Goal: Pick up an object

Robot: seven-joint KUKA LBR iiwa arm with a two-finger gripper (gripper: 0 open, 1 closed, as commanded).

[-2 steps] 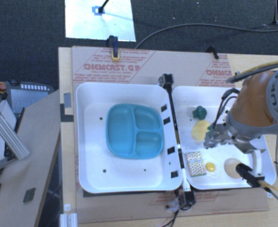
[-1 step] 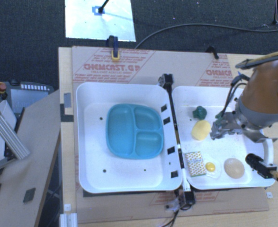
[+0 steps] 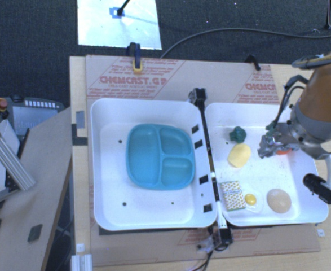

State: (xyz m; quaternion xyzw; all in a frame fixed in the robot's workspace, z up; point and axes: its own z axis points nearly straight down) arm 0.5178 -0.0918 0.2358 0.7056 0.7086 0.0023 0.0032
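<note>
A grey robot arm with an orange band reaches from the right over the right white bin. Its gripper hangs low beside a yellow lemon-shaped toy; nothing shows between the fingers, and how far apart they stand I cannot tell. This looks like the approach step. Next, the gripper likely must shift left over the toy, then descend.

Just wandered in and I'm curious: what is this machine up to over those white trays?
A robot arm reaches in over the right bin, its gripper low near a yellow lump and a small green toy. It is meant to pick something up, but nothing shows between its fingers. A patterned packet, a fried-egg toy and a beige ball lie nearer the front. The left bin has a blue plate.
</note>
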